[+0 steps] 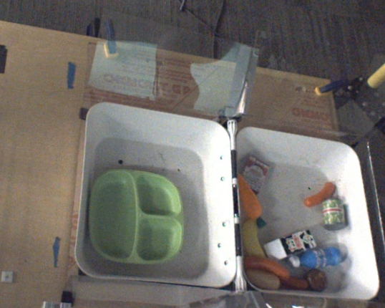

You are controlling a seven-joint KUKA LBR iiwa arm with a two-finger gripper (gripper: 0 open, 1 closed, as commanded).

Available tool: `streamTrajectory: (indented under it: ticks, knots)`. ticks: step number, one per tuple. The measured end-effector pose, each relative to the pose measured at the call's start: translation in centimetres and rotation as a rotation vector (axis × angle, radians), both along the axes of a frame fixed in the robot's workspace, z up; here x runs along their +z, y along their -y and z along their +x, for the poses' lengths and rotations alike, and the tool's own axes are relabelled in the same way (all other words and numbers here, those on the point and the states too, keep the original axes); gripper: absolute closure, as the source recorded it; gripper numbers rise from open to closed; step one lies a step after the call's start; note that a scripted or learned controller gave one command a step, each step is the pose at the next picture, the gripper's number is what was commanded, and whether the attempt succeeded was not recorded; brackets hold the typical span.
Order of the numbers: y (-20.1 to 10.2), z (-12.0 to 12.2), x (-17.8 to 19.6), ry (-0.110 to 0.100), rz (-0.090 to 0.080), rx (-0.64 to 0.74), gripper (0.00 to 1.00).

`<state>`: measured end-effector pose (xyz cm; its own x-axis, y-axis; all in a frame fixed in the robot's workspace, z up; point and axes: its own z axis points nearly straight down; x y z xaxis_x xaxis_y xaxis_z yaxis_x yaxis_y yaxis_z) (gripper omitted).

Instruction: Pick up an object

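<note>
How far my jaws are open I cannot tell, nor whether they have hold of anything.

The things to pick from lie in the right bin [363,177], at the lower right of the frame. A small red and white packet [255,172] sits near the bin's upper left corner. Below it, an orange carrot [248,198] and a yellow banana [251,239] run down the left wall. An orange sausage [319,194] lies right of centre, with a green can [334,213] just beside it. Lower down, a black and white carton [293,244] touches a blue bottle [321,258]. A dark round piece [316,279] rests near the bottom wall.

The left bin [109,129] holds a green divided plate [135,217], flat in its lower left part. Both bins sit on the wooden counter [18,158].
</note>
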<state>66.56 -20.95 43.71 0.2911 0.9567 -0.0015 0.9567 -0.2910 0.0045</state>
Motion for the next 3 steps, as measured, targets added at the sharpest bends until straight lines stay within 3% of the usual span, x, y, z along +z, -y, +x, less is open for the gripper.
streamTrajectory:
  ticks: [1,2,3]
  knots:
    - [-2.7,-5.4,-29.1,-0.006,0.004,-0.108,0.00]
    - [-0.6,-4.6,-14.4,-0.001,0.002,-0.465,0.00]
    - [-1.7,-4.7,-0.1,-0.002,0.003,-0.529,0.00]
